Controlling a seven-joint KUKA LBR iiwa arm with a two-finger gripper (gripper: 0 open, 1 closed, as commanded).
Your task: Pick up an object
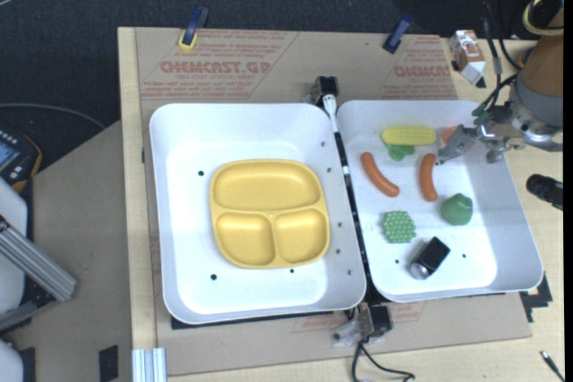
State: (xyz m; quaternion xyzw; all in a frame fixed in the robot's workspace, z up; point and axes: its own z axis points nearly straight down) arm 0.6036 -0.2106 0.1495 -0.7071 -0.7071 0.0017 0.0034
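While the arm is reaching in from the right, these things are showing:

Gripper: the gripper [469, 141] is hanging over the top right part of the right bin [501, 268]. Its two fingers are standing apart, and nothing is sitting between them.

Arm: the grey arm [543, 94] is coming in over the right edge of the counter [269, 67].

Right bin: it is holding seven small things.

Corn: a yellow corn cob [408, 136] is lying near the top of the right bin, just left of the gripper.

Green bit: a small green piece [400, 151] is touching the corn from below.

Sausages: one orange sausage [379, 174] is lying slanted near the left wall. Another orange sausage [429, 176] is lying almost straight up and down, just below the gripper.

Green pepper: a round green pepper [457, 208] is sitting just beside the lower end of the second sausage.

Broccoli: a bumpy green piece of broccoli [398, 225] is sitting low in the bin, to the left of the pepper.

Black block: a small black block [430, 256] is lying near the bottom wall, tilted.

Left bin: the left bin [179, 192] is holding a yellow tray [269, 212] with three parts, in its middle.
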